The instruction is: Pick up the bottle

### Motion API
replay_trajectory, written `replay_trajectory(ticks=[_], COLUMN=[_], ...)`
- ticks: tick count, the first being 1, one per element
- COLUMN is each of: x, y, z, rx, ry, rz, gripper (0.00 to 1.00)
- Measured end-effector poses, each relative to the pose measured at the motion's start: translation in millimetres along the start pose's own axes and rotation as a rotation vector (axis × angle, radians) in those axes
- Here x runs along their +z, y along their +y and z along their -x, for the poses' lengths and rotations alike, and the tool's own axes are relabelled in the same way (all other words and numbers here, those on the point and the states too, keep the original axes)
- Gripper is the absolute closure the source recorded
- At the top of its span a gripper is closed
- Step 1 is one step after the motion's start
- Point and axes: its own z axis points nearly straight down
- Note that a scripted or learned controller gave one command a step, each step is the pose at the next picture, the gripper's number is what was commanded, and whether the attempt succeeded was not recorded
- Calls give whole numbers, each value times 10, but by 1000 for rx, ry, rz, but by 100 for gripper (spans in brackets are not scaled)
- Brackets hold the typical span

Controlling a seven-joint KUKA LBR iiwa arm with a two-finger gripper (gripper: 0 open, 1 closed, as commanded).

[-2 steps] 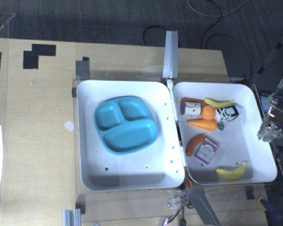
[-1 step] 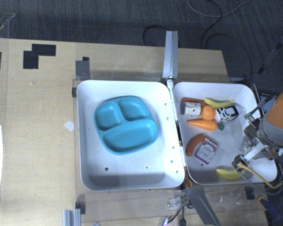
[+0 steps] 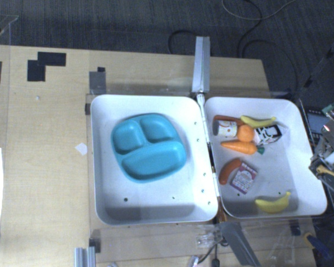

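Seemingly the tool (image 3: 327, 163) waits outside the right bin's (image 3: 300, 149) rim, too blurred to tell whether it is open or closed. Nearest it lies a banana (image 3: 273, 203), then a red packet (image 3: 243, 178). Beyond, the bottle (image 3: 225, 128) lies on its side, touching a carrot (image 3: 242, 147), so a clean grasp looks awkward. Farthest sits the blue tray (image 3: 149, 146).

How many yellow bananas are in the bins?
2. One yellow banana lies at the far edge of the right white bin, beside the orange. The other yellow banana lies near its front edge. None seem hidden.
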Motion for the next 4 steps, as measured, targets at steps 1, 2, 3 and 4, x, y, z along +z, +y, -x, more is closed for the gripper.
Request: replay_trajectory(ticks=[1, 2, 3, 4], x=[-960, 231, 351, 479], y=[4, -10, -7, -276], z=[0, 5, 6, -205], rx=[-60, 258, -295, -101], ry=[0, -3, -1, 0], rz=[1, -4, -3, -3], gripper=[100, 100, 100, 100])
